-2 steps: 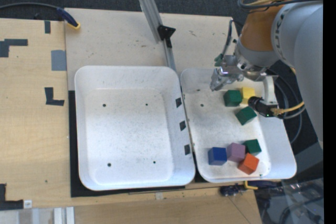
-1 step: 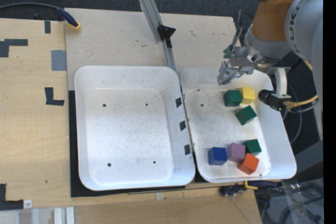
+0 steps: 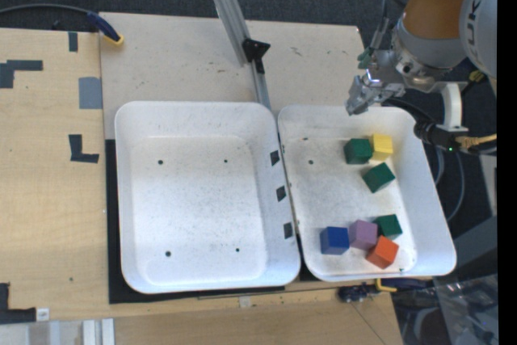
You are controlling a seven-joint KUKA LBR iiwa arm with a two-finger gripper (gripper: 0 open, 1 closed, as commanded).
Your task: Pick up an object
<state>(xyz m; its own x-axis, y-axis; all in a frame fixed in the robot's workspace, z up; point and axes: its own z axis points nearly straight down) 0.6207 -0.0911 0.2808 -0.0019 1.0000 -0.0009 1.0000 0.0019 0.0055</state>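
The right bin (image 3: 323, 190) holds several small blocks. Near its far side a dark green block (image 3: 358, 150) touches a yellow block (image 3: 382, 145), and another green block (image 3: 378, 176) lies just in front of them. At the near side sit a blue block (image 3: 334, 240), a purple block (image 3: 363, 233), a green block (image 3: 388, 225) and an orange block (image 3: 384, 252). My gripper (image 3: 361, 99) hangs above the bin's far rim, behind the dark green and yellow blocks. Nothing shows between its fingers.
The left bin (image 3: 194, 198) lies beside the right one, with a raised divider between them. A slanted metal rail (image 3: 230, 8) runs down from the top to the bins' far edge. A blue and yellow cable end (image 3: 105, 28) lies at the bench's far left.
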